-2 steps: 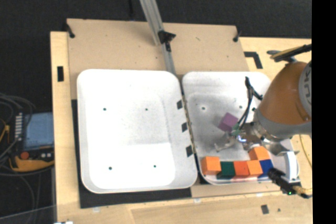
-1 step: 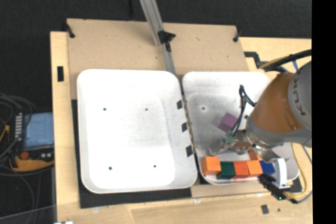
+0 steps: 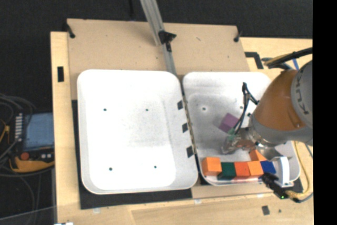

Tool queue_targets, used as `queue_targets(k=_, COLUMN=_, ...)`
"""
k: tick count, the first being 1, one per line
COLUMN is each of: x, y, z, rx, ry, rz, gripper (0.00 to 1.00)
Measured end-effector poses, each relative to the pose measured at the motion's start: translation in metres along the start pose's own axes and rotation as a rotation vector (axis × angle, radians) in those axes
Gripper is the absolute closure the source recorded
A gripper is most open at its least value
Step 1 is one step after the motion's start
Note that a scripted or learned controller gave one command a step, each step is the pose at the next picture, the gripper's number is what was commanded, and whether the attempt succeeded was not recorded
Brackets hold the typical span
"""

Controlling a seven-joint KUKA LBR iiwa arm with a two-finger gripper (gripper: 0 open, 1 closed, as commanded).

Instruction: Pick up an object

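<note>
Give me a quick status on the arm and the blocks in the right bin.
Gripper low in right bin, nothing seen held. Purple block loose beside it. Row of orange, green, blue blocks along near wall, close by.

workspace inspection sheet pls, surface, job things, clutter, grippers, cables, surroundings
surface: wooden bench bearing two white bins side by side, left bin and right bin.
job's things: purple block mid right bin; a row of orange, green and blue blocks along its near wall.
clutter: nothing seen.
grippers: gripper low in the right bin between the purple block and the row; jaws too blurred to judge.
cables: dark cables at the wrist; yellow cable at the bench's right.
surroundings: black floor, slanted metal pole, blue box with cables at left.
</note>
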State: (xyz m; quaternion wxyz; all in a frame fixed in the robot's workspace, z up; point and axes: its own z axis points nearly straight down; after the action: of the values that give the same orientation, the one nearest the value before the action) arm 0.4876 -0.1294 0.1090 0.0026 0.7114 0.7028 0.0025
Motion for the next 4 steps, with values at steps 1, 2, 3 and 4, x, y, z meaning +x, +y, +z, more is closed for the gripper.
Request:
queue_targets(k=1, x=-0.008, y=0.002, z=-0.061, rx=-0.001, ry=-0.002, rz=-0.009, gripper=1.0)
queue_targets(k=2, x=-0.008, y=0.005, z=-0.126, rx=-0.002, ry=-0.002, rz=-0.017, gripper=1.0)
queue_targets(k=3, x=-0.008, y=0.008, z=-0.18, rx=-0.001, ry=-0.001, rz=-0.017, gripper=1.0)
queue_targets(k=4, x=0.039, y=0.023, z=-0.165, rx=0.008, ry=0.0, rz=-0.017, gripper=1.0)
